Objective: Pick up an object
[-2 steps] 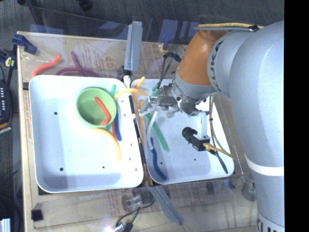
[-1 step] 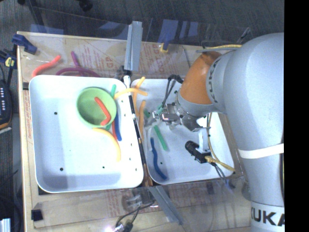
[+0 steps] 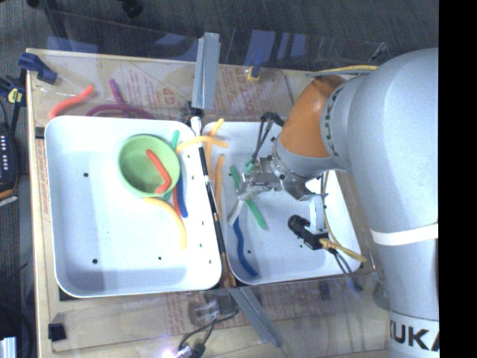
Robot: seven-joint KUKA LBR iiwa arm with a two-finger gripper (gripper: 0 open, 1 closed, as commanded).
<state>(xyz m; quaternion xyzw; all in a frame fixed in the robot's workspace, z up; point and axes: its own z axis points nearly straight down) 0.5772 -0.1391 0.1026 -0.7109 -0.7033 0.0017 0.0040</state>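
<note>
1. Left bin [image 3: 82,222]: a green bowl [image 3: 143,171] with a red strip [image 3: 159,167] in it; a yellow strip [image 3: 173,213] just beside.
2. Right bin [image 3: 279,263]: a blue strip [image 3: 243,252] and a green strip [image 3: 252,203] under the gripper [image 3: 252,186].
3. Whether the claw grips anything, I cannot tell.
4. The grey arm [image 3: 387,148] covers the bin's right side.

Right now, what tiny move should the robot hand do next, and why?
Probably lower a little straight down onto the green stick. The gripper sits over the right bin right by that stick, with the blue strip lying farther toward the bin's near edge. Whether anything is gripped can't be seen, so a small descent seems safest.
</note>
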